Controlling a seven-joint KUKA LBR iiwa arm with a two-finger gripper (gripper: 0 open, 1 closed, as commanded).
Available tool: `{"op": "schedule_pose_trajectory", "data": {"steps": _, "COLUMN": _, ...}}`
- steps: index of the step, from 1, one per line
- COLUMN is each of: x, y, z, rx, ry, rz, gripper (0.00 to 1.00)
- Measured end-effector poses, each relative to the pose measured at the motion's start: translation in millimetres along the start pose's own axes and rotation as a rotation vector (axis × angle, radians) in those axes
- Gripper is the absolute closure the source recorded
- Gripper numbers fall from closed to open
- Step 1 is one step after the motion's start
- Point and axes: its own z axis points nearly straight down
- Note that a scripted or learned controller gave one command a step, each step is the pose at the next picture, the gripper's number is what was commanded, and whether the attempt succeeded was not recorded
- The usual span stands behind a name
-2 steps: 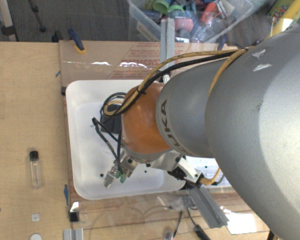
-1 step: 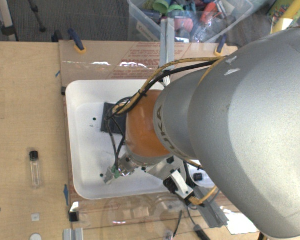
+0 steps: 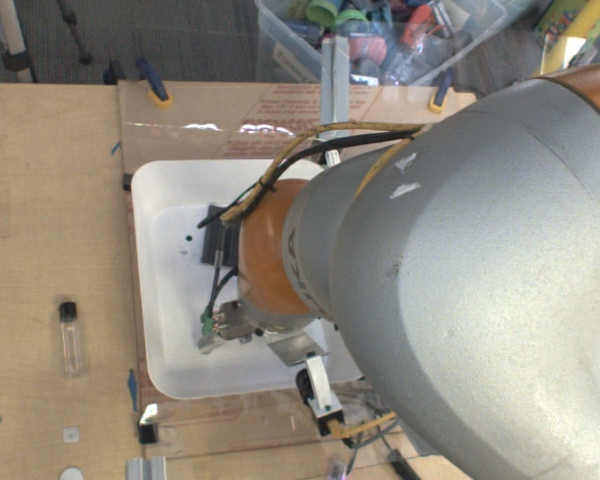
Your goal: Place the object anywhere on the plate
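- Closest to the lens, the grey arm [image 3: 480, 298] bulks in from 3 o'clock and covers the right half of my picture, including a good part of the working area.
- Following it down, the orange band [image 3: 265, 258] sits over the middle of the white bin [image 3: 170, 298], with cables looping round it.
- Below the band, at about 7 o'clock from it, the gripper [image 3: 218, 334] hangs low over the bin floor. Its business end points away from me, so I cannot tell whether it is wide, narrow, or holding anything.
- The object and the plate: I cannot tell where either lies. The bare floor of the bin at 9 o'clock carries only a small dark speck, and the rest is behind the arm.
- So my read on progress is that nothing confirms a placement, and I judge the whole job, pick and set-down, as unproven from here.
- Out on the bench [image 3: 40, 168], at 9 o'clock from the bin, a small glass vial [image 3: 68, 336] lies well apart from the action.
- Farthest off, at 12 o'clock, a clear tub [image 3: 380, 8] of coloured odds and ends sits beyond the bench edge.
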Motion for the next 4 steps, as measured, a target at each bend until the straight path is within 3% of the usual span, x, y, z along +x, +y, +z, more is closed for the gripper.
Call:
{"op": "schedule_pose_trajectory", "data": {"steps": 1, "x": 3, "y": 1, "z": 0, "rx": -0.002, "ry": 0.002, "rz": 0.329, "gripper": 0.00}}
{"op": "schedule_pose_trajectory", "data": {"steps": 2, "x": 3, "y": 1, "z": -10, "rx": -0.001, "ry": 0.000, "rz": 0.328, "gripper": 1.00}}
{"op": "schedule_pose_trajectory", "data": {"steps": 3, "x": -8, "y": 91, "z": 2, "rx": 0.006, "ry": 0.000, "rz": 0.278, "gripper": 1.00}}
{"op": "schedule_pose_trajectory", "data": {"steps": 4, "x": 13, "y": -3, "z": -23, "rx": 0.021, "ry": -0.004, "rz": 0.444, "gripper": 1.00}}
